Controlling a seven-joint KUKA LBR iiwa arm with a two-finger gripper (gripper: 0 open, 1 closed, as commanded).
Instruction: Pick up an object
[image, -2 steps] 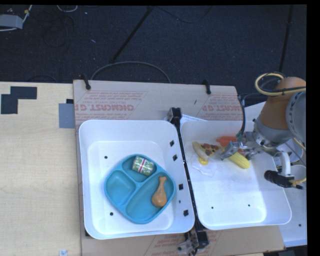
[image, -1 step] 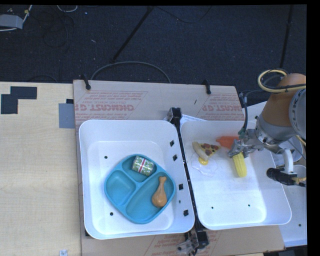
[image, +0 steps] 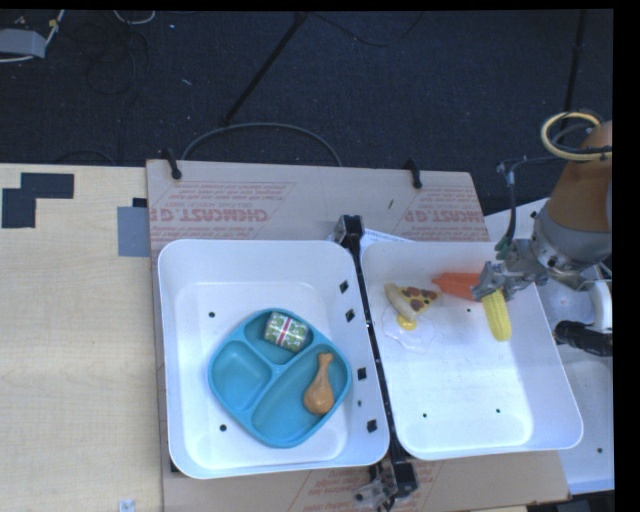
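In the right bin (image: 470, 420), a yellow corn cob (image: 497, 316) lies near the far right side. The gripper (image: 491, 285) hovers at the cob's upper end, and its dark tip overlaps that end. Just left of the gripper is an orange carrot (image: 456, 284). Farther left, a pizza slice (image: 413, 297) rests over a small yellow piece (image: 406, 321). The grey arm with its orange band (image: 578, 195) reaches in from the right.
The left bin (image: 190, 300) holds a blue compartment tray (image: 240, 385) with a green can (image: 286, 331) and a chicken drumstick (image: 320, 384) in it. A black divider (image: 362, 340) runs between the bins. Bare white floor fills the front of the right bin.
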